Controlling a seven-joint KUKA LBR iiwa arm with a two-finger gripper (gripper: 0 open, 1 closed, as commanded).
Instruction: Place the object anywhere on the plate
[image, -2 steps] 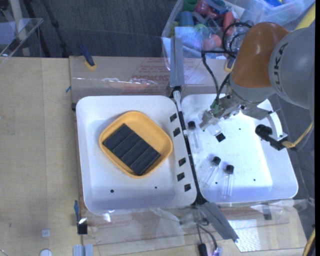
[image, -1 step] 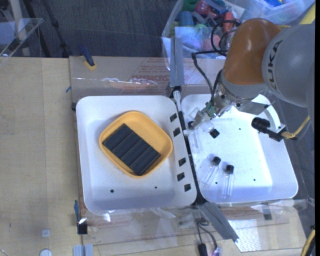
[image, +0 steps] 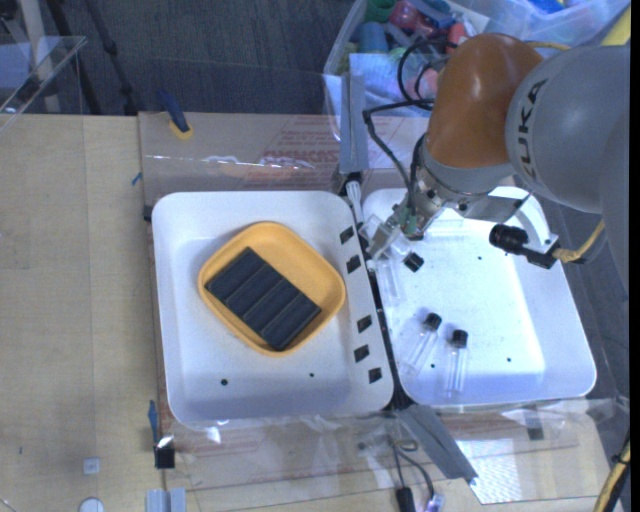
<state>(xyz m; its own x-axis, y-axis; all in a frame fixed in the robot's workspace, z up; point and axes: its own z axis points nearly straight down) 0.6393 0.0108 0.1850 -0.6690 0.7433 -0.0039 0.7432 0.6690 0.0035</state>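
Note:
A yellow square plate (image: 222, 258) lies in the left bin (image: 190, 385), with a dark grey ribbed pad (image: 265, 293) resting on it. In the right bin (image: 545, 340) lie clear vials with black caps: one (image: 424, 338) near the middle, another (image: 456, 362) just to its right, and a third (image: 398, 270) close to the divider. My gripper (image: 392, 234) hangs low at the right bin's upper left, next to the divider and just above the third vial. Whether it touches that vial is not visible.
A divider with black clips (image: 362, 300) runs between the two bins. The arm's orange band (image: 475, 100) and grey body cover the right bin's far side. A black cable fitting (image: 505, 238) hangs over that bin. Clutter sits behind the bench at the top.

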